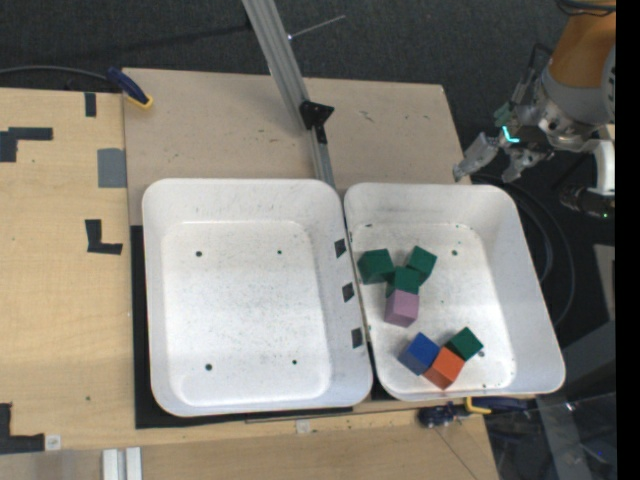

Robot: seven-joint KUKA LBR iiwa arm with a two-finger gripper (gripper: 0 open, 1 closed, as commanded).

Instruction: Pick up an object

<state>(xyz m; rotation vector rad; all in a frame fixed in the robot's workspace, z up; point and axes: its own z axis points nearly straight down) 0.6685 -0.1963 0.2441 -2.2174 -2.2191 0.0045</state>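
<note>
Seven small blocks lie in the right bin, and the left bin beside it on the worktop carries none. Three green blocks and a purple block crowd together near the bin's middle; a blue block, an orange block and a further green block touch one another toward its near wall. The claw hangs outside the bin, above its far right corner, its two fingers spread apart and holding nothing. For a clean pick, the purple block is probably the best target, as its near side stands free of neighbours. The arm should travel over the bin, align the fingers across two free faces, descend vertically, and close only once the fingers straddle the block.
</note>
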